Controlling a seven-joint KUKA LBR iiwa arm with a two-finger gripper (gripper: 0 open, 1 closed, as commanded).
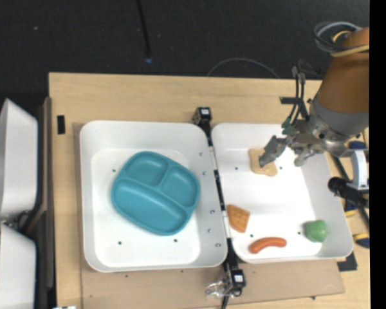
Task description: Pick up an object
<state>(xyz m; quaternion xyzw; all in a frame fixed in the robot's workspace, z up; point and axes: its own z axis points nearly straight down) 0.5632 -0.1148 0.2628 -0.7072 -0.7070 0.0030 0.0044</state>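
Reach looks aimed at the tan biscuit-like piece near the back of the right bin, since the gripper hangs right over it, jaws spread apart, gripping nothing.

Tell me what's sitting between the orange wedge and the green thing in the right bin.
The red sausage lies between the orange wedge and the green piece, slightly nearer the front wall, in the camera view.

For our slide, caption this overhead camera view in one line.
Gripper reaches above a tan food piece in the right bin.
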